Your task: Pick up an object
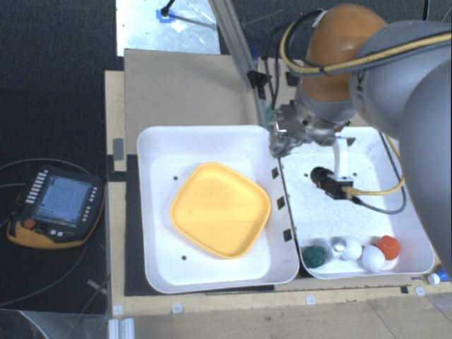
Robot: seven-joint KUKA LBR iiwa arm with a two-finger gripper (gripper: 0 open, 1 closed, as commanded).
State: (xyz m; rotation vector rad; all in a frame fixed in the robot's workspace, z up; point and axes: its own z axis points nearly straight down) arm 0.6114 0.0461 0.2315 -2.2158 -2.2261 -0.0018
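A yellow square plate lies flat in the left bin. Along the front wall of the right bin sit several small things: a dark green lump, a small silver ball, a white ball and an orange-red piece. My gripper hangs over the back end of the divider between the two bins, well behind the small things and beyond the plate's far right corner. I see nothing in its grasp.
A black fitting with a yellow cable hangs from the wrist over the right bin's middle. A teach pendant lies on the floor at the left. Brown board runs behind the bins.
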